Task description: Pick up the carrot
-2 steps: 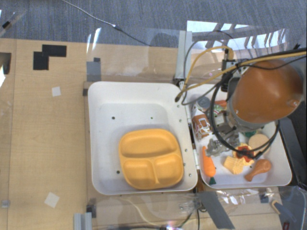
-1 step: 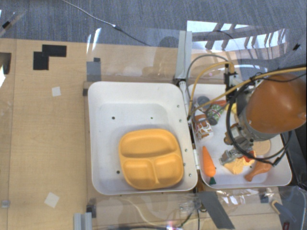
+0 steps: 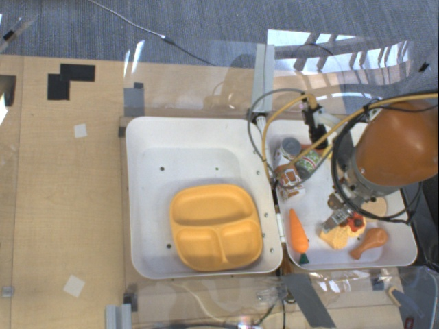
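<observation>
The carrot (image 3: 298,232), orange with a dark green tip, lies lengthwise along the left wall of the right bin (image 3: 410,251), near its front corner. My gripper (image 3: 341,217) hangs below the arm's orange band (image 3: 396,142), low over the front middle of that bin. It is to the right of the carrot with a small gap between them, just above a pale bread-like piece (image 3: 335,238). Nothing of the carrot is lifted; it rests on the bin floor.
A brown drumstick (image 3: 368,242) lies at the bin's front right, and a small red item (image 3: 356,223) is beside the gripper. A dark bottle (image 3: 304,164) and a grey can (image 3: 291,146) lie at the back left. The left bin (image 3: 147,184) holds a yellow divided plate (image 3: 216,225). Cables loop over the divider.
</observation>
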Robot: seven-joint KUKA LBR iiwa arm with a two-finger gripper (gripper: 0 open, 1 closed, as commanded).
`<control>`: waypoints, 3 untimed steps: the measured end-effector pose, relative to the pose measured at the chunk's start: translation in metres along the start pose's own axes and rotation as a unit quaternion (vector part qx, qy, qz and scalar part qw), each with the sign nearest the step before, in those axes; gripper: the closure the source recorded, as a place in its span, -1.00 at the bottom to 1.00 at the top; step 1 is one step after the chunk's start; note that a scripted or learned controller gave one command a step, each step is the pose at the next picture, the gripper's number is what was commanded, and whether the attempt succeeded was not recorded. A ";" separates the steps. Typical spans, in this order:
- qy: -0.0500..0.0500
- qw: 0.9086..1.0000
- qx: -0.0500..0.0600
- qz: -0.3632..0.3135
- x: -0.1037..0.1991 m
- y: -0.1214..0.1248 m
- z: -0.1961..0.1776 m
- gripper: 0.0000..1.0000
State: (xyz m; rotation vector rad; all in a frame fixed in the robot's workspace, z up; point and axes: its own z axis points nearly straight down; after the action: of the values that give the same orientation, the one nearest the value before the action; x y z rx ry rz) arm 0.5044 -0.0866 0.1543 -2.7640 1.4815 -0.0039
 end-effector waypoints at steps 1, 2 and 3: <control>0.000 0.980 0.000 -0.201 -0.009 -0.019 -0.031 1.00; 0.002 0.926 0.003 -0.378 0.012 -0.079 -0.105 1.00; -0.004 0.924 -0.002 -0.382 0.040 -0.051 -0.006 1.00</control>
State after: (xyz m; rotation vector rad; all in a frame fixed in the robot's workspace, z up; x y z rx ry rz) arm 0.5692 -0.0918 0.1608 -3.1222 0.3123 0.0071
